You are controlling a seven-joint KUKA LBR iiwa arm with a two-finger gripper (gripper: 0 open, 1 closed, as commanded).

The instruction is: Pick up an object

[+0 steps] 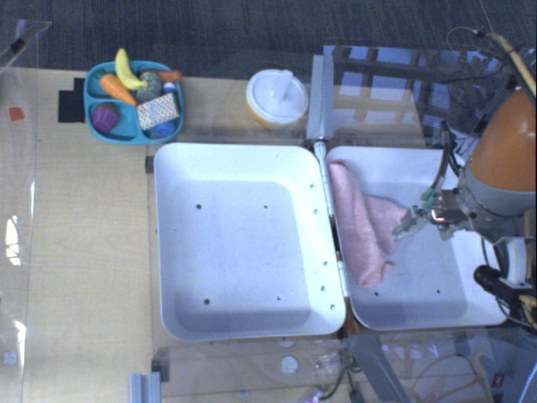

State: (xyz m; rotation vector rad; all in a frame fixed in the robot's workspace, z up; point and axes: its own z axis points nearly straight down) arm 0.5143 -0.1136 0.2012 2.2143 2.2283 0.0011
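Note:
A pink cloth point(362, 225) lies crumpled along the left wall of the right white bin point(436, 302), running from the bin's far left corner toward its middle. My gripper point(410, 222) reaches in from the right and sits low over the bin, right at the cloth's right edge. The grey wrist and orange band of the arm point(503, 154) hang above the bin's right side and hide that part of it. Whether the gripper touches the cloth cannot be made out.
The left white bin point(243, 313) stands beside the right one, their walls meeting at a dark divider. A blue tray point(92, 99) of toy food and a white lidded bowl point(278, 97) sit on the bench behind it. Cables hang at the far right.

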